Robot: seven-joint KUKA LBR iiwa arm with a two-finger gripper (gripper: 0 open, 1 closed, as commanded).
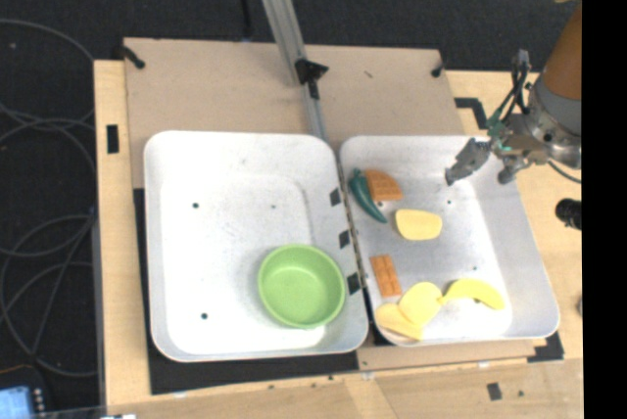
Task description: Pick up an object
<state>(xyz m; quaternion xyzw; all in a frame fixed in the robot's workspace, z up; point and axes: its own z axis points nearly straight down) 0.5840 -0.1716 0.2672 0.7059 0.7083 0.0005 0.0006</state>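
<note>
The gripper is hanging over the upper right part of the right bin, its two fingers spread apart and gripping nothing, touching nothing that can be made out. Relative to that gripper, the nearest object, a yellow piece, is lying down and to the left, well apart from the fingertips. Farther left of the gripper, an orange block is resting against a green piece by the bin's left wall. Well below the gripper, a second orange block, a yellow pile and a yellow wedge are sitting along the bin's lower edge. Far to the gripper's lower left, a green bowl is standing in the left bin.
</note>
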